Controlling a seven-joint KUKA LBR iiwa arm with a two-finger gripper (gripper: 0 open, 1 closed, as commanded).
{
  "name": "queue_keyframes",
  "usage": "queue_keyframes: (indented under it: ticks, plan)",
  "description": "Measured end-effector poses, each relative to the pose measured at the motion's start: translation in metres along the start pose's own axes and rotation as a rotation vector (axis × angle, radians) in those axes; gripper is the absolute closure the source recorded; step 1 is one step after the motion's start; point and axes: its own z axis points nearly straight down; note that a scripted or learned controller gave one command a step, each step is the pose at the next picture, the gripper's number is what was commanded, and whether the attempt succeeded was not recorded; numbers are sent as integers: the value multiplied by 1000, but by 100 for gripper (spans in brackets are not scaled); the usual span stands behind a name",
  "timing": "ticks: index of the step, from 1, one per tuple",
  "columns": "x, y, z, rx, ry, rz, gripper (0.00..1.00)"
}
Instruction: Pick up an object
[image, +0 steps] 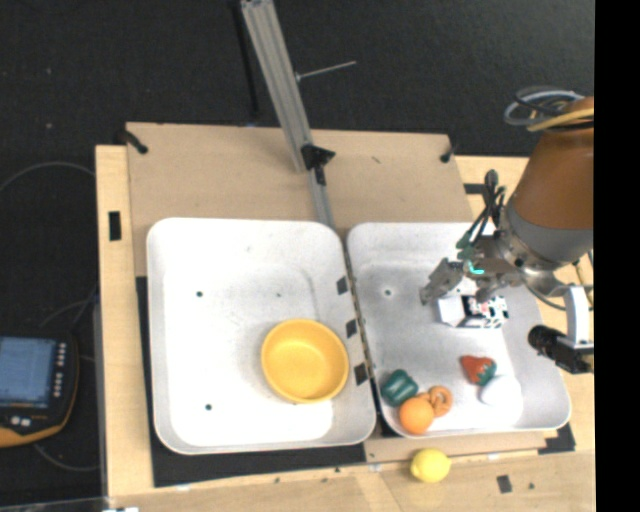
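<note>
My gripper (462, 292) hangs low over the right bin (400, 260), in its right half, with its fingers spread open. A grey finger (437, 282) reaches out to the left. A small white box with dark markings (470, 312) lies just below the fingertips; it is not clearly clamped between them. Toward the bin's front lie a red fruit with a green stalk (478, 369), a green block (398, 385), an orange ball (416, 415) and a smaller orange piece (439, 399) touching it.
A yellow bowl (305, 360) sits in the left bin (200, 270), near its front right corner. A lemon (430, 465) lies on the bench in front of the right bin. A slanted metal pole (285, 85) rises behind the bins.
</note>
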Motion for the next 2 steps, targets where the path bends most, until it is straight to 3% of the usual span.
queue_keyframes:
  ticks: [2]
  plan:
    - [-7, -11, 96, 8, -3, 4, 0]
